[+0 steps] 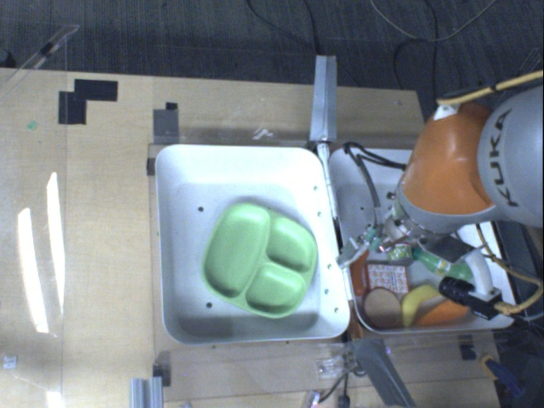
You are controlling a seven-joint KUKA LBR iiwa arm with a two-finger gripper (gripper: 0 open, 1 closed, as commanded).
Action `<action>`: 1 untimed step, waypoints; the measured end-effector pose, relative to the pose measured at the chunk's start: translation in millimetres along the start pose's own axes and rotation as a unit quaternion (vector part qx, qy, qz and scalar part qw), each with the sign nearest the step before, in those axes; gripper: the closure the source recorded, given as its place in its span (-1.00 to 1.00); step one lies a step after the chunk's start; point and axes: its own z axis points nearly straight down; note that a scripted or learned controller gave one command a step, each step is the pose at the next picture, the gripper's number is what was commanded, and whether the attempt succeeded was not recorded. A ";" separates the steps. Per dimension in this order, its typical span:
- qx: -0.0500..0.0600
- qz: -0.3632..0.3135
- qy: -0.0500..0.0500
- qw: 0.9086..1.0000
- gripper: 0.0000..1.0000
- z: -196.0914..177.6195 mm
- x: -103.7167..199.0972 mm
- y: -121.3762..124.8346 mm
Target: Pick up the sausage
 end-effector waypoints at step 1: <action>0.001 -0.002 0.000 1.000 -1.00 29.5 -74.3 -38.9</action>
